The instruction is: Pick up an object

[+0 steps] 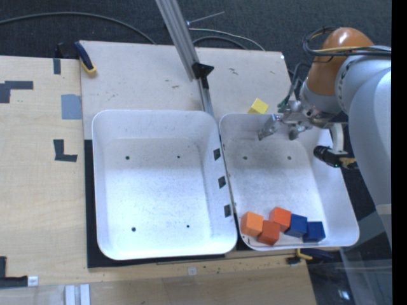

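Observation:
Several small blocks lie clustered in the near corner of the right bin (331, 189): an orange block (253, 222), a darker orange block (269, 233), another orange block (280, 216), and two blue blocks (297, 225) (313, 232). My gripper (280, 131) hangs over the far end of the same bin, well away from the cluster. It is open, and nothing is between its fingers. A yellow block (258, 107) rests on the bench just beyond the bin's far rim, to the left of the gripper.
The left bin (102, 170) stands beside the right one, their rims touching in the middle. A slanted metal rail (181, 40) runs across the bench down to the bins' far edge. A blue and yellow tool (85, 58) lies at the bench's far left.

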Motion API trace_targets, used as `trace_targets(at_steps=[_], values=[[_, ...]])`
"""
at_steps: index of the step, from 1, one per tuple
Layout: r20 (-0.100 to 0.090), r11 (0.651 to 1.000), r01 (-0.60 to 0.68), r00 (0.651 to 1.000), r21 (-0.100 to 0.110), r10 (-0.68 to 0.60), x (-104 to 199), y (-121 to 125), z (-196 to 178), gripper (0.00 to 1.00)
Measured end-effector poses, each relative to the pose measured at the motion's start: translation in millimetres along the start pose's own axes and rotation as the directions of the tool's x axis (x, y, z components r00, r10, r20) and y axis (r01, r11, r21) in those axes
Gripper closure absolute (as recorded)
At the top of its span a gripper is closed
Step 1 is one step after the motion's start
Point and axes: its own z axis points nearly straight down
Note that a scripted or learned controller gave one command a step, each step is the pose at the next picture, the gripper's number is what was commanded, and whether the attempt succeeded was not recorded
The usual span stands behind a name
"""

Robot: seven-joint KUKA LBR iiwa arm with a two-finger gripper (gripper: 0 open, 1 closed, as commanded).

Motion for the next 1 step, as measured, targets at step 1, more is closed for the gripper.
trace_targets(at_steps=[1], values=[[0.000, 1.000, 0.001, 1.000, 0.004, -0.001, 53.9, -0.6, 6.8, 0.00]])
